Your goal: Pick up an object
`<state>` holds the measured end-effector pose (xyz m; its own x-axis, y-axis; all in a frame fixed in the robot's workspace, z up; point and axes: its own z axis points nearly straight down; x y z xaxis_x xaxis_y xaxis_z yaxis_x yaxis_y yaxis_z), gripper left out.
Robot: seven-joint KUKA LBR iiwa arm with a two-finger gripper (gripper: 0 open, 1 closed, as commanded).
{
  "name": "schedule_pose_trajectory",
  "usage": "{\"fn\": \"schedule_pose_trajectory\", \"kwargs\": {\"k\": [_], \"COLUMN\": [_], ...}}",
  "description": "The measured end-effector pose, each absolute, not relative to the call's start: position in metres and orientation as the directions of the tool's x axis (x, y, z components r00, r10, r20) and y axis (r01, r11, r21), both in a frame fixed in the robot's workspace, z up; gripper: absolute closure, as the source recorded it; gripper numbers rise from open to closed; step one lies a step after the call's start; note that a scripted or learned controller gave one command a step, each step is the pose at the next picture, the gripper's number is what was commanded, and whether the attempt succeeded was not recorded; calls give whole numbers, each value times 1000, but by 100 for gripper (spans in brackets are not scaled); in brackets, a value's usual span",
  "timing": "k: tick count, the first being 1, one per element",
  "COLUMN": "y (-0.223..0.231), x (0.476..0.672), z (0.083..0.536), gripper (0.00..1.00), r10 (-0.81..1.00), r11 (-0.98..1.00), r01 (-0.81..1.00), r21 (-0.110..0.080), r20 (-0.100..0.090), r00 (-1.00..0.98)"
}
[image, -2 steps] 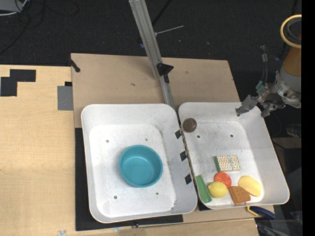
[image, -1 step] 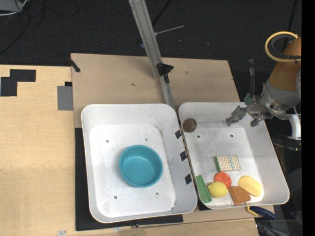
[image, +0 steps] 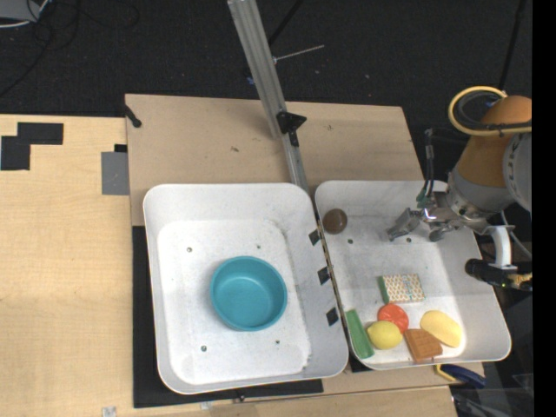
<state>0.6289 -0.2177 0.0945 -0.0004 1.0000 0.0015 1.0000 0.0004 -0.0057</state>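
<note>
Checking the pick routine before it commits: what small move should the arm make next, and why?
Probably shift the gripper toward the near end of the right bin and over the patterned block. The gripper sits above bare bin floor with nothing between its fingers, while the block lies flat just nearer the camera, a little apart from the crowded cluster of items.

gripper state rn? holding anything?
Gripper: cannot tell open or closed from this view; nothing seen between its fingers, over the right bin.
</note>
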Motion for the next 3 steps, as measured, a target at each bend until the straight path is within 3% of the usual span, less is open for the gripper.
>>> {"fn": "schedule_pose_trajectory", "kwargs": {"k": [1, 2, 3], "y": [-217, -217, -214], "x": [629, 629, 633], "z": [91, 102, 145], "gripper": [0, 100, 100], "r10": [1000, 1000, 1000], "r11": [1, 2, 0], "r01": [1000, 1000, 1000], "r21": [-1, 0, 3], "r20": [0, -1, -1], "r00": [-1, -2, 0]}}
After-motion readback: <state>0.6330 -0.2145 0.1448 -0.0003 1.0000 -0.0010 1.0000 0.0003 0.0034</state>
